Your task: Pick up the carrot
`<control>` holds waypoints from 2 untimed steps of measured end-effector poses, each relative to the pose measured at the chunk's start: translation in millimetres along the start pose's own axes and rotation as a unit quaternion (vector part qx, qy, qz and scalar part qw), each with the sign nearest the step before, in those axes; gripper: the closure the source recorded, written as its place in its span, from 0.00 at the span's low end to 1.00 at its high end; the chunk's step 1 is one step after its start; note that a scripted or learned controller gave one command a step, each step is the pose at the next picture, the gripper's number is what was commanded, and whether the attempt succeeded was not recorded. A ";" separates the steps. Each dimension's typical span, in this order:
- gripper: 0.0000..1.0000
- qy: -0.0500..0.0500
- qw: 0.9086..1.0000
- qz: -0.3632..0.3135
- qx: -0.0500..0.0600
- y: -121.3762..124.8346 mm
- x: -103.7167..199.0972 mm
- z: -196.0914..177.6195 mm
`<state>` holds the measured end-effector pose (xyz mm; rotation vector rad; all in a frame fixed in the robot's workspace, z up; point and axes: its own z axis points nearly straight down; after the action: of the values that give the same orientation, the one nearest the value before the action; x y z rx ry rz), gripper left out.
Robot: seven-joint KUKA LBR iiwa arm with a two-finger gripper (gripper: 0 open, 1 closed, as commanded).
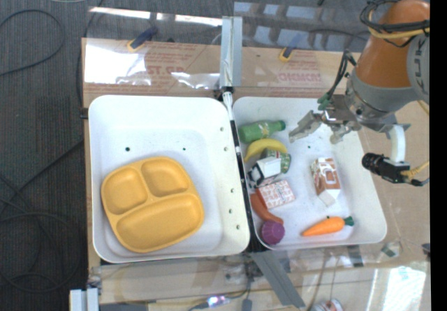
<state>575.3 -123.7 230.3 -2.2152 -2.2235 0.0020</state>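
Right bin, near edge first. The carrot lies flat at about 5 o'clock in this bin, orange body with its green top pointing toward 3 o'clock, free of its neighbours. At 7 o'clock sits a purple round item, with an orange-red piece just beyond it against the bin's left wall. A red-and-white packet lies just past that. At 3 o'clock from the packet, well apart, a small brown-and-white carton lies near the bin's middle.

Farther in: a small dark-and-white container, then a banana curving over it, then a green bottle on its side at 11 o'clock in the bin.

The gripper hangs over the far part of this bin at about 1 o'clock, fingers spread apart, nothing between them. It is well apart from the carrot. The orange band shows above the wrist.

Left bin: a yellow divided tray rests at its near side, about 6 o'clock.
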 end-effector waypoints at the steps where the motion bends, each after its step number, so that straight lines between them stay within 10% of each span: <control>1: 0.00 0.000 0.988 -0.153 0.000 -60.5 -50.4 76.0; 2: 0.00 0.000 0.985 -0.172 -0.001 -52.0 -52.1 4.5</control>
<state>523.5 -176.0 226.0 -1.8001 -2.5741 -0.0007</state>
